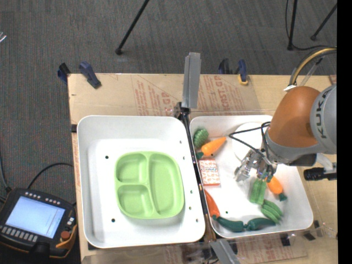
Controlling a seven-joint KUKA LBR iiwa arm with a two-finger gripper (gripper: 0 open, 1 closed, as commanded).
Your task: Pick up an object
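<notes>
Left bin (88,142): holds one light green divided tray (148,185), lying flat near its centre. Right bin (300,202): a small printed card box (209,172) by the left wall; above it a toy carrot (213,145) with a green top; an orange and dark green vegetable piece (231,222) along the bottom edge. Claw (254,168) sits low over the bin's middle, just above a green toy vegetable (257,191); an orange piece (275,186) lies beside it. Whether the claw is spread or closed cannot be told
</notes>
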